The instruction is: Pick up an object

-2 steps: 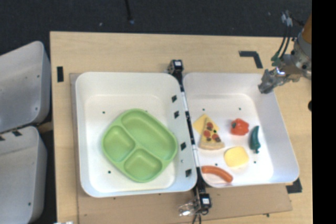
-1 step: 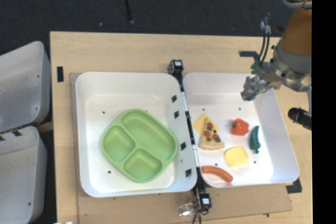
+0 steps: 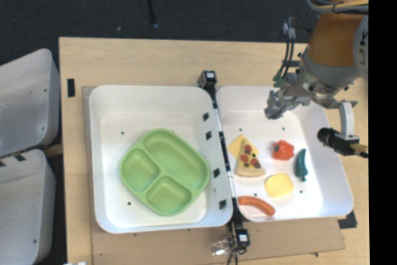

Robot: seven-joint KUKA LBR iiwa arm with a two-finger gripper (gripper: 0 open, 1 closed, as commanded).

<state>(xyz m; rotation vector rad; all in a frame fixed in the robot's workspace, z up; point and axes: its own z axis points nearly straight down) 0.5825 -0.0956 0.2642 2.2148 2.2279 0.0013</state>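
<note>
Pale wooden bench point(image 3: 74, 59), carrying two shallow white plastic bins side by side. Left bin point(image 3: 102, 108), holding a light green plastic plate with three compartments point(image 3: 164, 172), set slightly askew. Right bin point(image 3: 322, 195), holding five small toy foods grouped in its nearer half.

Grey arm with an orange band point(image 3: 338, 34), reaching in from the right over the far part of the right bin. Two-finger gripper point(image 3: 273, 110), hanging above bare bin floor, well apart from the toys and with nothing between its fingers; whether spread or pressed together, cannot tell at this angle and size.

Judged from this: nothing picked yet, every toy lying on the bin floor. Left to do: choosing one piece, travelling over it, descending, closing, lifting.

Candidates, largest first:
- Yellow pizza slice with red toppings point(image 3: 246, 158), beside the divider, tip toward the far side, crust toward the near side.
- Orange-red sausage point(image 3: 257, 205), near the front wall, long axis slanting from far-left to near-right.
- Yellow rounded block point(image 3: 279, 185), no clear long axis.
- Dark teal pod-shaped piece point(image 3: 301, 164), long axis running roughly far to near.
- Red pepper-like piece point(image 3: 283, 150), compact, nearest the gripper and probably the easiest reach.
</note>
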